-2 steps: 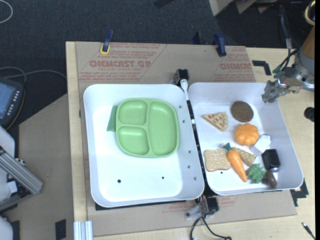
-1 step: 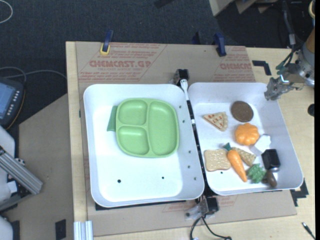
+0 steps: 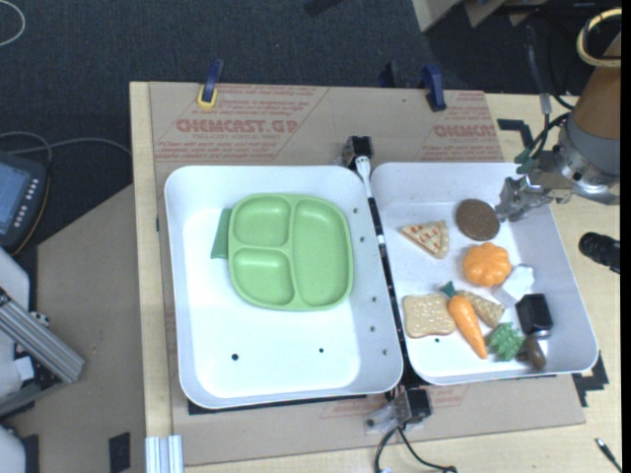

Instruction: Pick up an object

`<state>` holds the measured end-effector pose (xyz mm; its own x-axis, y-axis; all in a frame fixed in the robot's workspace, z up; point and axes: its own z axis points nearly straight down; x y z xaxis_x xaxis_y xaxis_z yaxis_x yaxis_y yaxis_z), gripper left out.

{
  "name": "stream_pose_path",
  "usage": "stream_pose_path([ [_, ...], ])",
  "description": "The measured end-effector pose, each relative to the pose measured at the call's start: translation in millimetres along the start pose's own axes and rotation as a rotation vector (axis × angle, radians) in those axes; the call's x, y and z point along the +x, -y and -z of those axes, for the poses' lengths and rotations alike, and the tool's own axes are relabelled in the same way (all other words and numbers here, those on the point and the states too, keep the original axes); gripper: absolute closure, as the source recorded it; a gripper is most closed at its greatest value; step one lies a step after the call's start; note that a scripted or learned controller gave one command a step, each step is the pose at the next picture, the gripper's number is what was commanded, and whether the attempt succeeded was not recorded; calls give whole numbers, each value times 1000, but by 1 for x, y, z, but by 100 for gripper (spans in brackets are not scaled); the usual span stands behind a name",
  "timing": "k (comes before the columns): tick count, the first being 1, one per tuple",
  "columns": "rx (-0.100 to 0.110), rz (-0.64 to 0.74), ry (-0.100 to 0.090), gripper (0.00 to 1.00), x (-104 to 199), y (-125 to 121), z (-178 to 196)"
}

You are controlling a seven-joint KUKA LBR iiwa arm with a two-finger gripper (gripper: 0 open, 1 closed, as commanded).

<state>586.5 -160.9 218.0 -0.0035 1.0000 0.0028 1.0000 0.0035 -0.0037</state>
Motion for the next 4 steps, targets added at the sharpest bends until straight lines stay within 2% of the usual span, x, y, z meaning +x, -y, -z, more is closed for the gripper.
stream_pose_path([
  [1, 0, -2, 1, 100, 27, 36, 1],
  [2, -1, 1, 0, 100, 71, 70, 14],
  [3, 2, -2, 0, 100, 99, 99, -5],
  [4, -8, -2, 4, 100, 105, 95, 15],
])
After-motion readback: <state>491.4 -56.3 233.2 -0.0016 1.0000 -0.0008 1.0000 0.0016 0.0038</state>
